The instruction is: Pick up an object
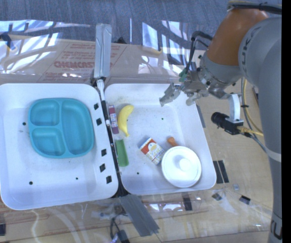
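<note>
2 white bins. left bin [3,135] - 1 teal divided plate [61,127]. right bin [150,97] - 1 banana [124,118], 1 green obj [121,153], 1 small box [151,150], 1 white lidded bowl [181,166]. gripper [178,98] over right bin's far edge, fingers spread, nothing btwn them.

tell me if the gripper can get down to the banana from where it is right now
Probably yes. The gripper hangs over the upper right of the right bin, and the banana lies uncovered near that bin's left wall. The only close neighbour is a dark red item at its left, which might crowd a finger.
</note>
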Controlling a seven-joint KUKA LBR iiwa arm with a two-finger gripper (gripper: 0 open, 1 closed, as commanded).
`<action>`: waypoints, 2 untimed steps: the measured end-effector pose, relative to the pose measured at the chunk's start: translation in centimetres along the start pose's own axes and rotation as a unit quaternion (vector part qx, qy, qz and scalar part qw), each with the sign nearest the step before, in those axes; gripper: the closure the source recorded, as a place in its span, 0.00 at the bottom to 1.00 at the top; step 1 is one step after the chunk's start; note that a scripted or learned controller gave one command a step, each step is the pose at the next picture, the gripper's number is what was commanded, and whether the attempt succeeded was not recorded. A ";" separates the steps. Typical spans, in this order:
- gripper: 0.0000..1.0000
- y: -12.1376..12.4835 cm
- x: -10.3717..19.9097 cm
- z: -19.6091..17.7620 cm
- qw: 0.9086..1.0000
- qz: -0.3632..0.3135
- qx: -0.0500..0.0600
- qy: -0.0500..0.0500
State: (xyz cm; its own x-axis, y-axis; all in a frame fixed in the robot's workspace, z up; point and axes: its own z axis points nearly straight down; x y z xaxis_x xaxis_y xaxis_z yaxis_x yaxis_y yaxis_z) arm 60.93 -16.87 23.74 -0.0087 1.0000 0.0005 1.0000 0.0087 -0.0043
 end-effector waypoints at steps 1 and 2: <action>0.00 -3.1 7.1 14.6 0.999 -0.048 0.000 0.000; 0.00 -7.2 1.7 14.7 1.000 -0.022 0.000 0.000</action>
State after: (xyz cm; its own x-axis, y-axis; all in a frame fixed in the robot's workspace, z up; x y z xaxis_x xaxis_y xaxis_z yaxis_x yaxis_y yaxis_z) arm 53.68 -15.25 9.11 -0.0527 0.9986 0.0006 0.9986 0.0527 -0.0042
